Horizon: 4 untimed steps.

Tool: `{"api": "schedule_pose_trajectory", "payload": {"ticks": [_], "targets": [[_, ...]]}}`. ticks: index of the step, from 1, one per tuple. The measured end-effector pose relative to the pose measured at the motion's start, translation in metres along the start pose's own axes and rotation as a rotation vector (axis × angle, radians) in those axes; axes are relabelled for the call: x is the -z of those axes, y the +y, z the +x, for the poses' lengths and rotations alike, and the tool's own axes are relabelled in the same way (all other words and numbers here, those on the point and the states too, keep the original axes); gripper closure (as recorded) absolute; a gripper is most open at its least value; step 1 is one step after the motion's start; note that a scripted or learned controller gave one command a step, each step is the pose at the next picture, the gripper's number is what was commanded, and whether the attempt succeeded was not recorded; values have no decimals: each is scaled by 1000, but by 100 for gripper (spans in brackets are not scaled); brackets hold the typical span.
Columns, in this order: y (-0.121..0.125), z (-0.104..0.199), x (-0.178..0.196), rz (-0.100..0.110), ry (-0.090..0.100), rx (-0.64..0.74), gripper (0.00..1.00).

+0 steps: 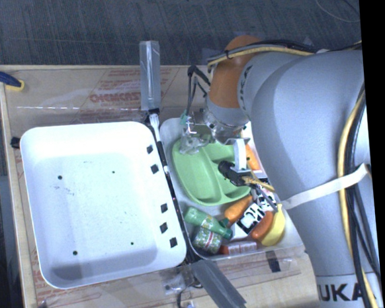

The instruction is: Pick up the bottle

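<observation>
The bottle (208, 228) is green with a printed label and lies on its side at the near end of the right bin (171, 135). It sits just below the green plate. My gripper (193, 134) hangs over the far left corner of that bin, above the plate's far rim and well away from the bottle. The grey arm with its orange band covers the bin's right side.
A light green plate (204, 172) fills the middle of the right bin. An orange carrot (237, 210), a black-and-white packet (253, 215) and a yellow fruit (273, 229) crowd the bottle's right side. The left bin (90, 204) stands beside it across a thin divider.
</observation>
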<state>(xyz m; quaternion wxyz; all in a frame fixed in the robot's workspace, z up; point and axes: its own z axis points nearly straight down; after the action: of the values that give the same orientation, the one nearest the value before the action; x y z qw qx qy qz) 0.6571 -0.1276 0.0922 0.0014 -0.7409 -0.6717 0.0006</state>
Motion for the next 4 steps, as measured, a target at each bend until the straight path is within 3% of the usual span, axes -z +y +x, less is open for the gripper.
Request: {"api": "schedule_pose_trajectory", "payload": {"ticks": [2, 3, 4], "targets": [[-5, 27, -1, 8, -4, -45, 100], [1, -8, 1, -1, 0, -95, 100], [-5, 32, -2, 6, -5, -129, 100]]}}
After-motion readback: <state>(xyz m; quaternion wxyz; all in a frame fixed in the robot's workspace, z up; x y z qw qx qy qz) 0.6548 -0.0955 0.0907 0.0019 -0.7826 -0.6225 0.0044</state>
